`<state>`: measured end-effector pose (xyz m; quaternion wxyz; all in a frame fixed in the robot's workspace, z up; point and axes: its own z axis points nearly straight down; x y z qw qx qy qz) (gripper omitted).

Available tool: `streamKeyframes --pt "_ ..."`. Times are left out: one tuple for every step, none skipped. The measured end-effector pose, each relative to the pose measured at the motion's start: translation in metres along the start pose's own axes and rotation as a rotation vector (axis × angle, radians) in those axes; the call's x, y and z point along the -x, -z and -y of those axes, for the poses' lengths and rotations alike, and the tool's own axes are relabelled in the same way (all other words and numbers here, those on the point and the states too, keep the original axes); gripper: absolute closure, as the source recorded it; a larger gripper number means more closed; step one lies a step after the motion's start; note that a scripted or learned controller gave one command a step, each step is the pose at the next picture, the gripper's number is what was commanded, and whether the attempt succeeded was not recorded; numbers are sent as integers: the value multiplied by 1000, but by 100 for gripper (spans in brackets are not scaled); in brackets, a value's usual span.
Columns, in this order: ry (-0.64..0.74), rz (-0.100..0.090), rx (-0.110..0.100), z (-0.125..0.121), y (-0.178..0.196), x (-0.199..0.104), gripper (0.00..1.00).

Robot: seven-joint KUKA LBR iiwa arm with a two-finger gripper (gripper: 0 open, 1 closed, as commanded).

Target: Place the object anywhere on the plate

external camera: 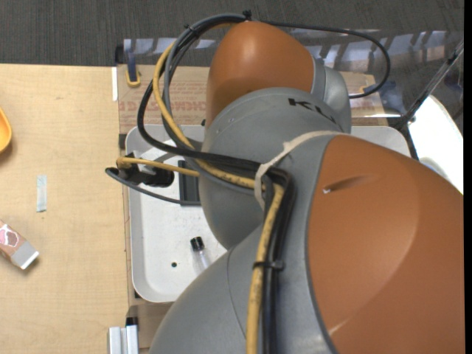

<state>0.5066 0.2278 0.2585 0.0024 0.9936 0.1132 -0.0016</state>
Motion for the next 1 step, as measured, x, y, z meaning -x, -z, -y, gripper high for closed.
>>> streamKeyframes --pt "0 0 0 0 0 0 0"
